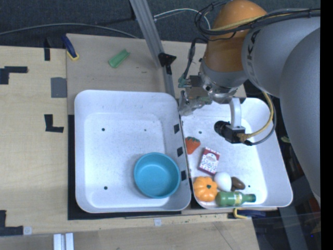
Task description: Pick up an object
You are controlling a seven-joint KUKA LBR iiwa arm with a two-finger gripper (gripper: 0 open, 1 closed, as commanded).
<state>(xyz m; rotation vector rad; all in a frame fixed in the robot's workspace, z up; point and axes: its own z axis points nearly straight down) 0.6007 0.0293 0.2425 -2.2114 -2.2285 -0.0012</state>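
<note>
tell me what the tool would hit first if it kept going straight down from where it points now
Probably the bare white floor of the right bin near its top left corner. The tool hangs above that spot, apart from the toys, though depth is hard to judge.

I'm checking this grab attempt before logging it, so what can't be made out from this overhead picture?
- End effector: blurred against the bin wall; open or shut cannot be told.
- Right bin: its upper part is hidden by the arm.
- Green bottle: its label is too small to read.
- Brown object: partly behind the white egg, so its kind is unclear.
- Red packet: print too small to read.
</note>
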